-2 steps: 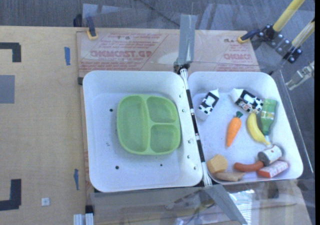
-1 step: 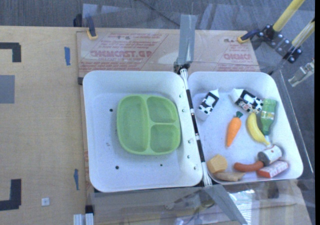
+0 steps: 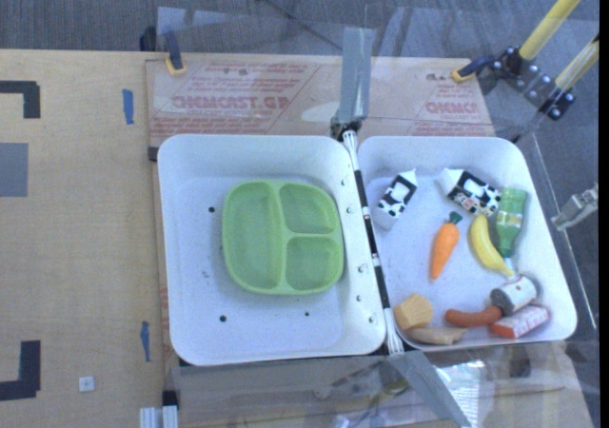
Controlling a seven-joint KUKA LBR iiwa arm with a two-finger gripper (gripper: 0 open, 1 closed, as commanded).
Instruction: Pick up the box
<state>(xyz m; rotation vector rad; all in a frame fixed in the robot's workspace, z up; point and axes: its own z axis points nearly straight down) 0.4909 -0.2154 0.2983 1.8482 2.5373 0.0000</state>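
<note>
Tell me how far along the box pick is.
Nothing looks done yet: the red-and-white box lies in the right bin, at its lower right corner, near the sausage. No move on it is visible. The whole pick remains: approach, grasp, lift.

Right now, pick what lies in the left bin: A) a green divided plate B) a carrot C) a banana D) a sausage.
A: the green divided plate lies in the left bin, while the carrot and banana lie in the right bin.
</note>
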